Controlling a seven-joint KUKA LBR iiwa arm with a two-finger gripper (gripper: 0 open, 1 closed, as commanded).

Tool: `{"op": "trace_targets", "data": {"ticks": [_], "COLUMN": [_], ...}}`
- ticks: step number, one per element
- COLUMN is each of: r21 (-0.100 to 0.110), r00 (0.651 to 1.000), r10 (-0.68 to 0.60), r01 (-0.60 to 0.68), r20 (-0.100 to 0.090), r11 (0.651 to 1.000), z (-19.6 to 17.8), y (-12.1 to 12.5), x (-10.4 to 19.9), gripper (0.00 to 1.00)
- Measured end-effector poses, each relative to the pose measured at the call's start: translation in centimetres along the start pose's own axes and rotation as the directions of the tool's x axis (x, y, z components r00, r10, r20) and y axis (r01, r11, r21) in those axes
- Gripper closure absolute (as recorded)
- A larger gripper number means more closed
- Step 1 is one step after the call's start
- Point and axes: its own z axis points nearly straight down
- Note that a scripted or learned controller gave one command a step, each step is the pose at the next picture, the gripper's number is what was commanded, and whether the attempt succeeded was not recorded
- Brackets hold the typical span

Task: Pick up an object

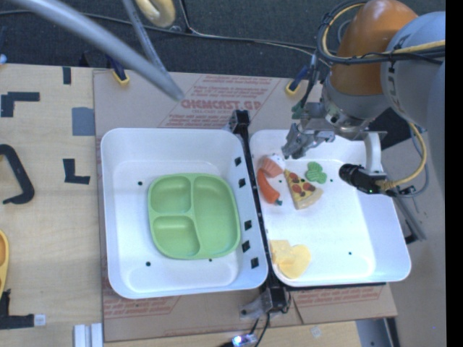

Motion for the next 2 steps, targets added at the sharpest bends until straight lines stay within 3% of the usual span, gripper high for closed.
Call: {"op": "trace_targets", "data": {"ticks": [2], "r21": [0.0], "r00": [1.0], "r10": [-0.002], "r01": [0.002], "r20": [-0.001], "r11": [1.0], "z": [-0.1], "y": [1.3], "x": [10.3], "gripper": [1.0]}}
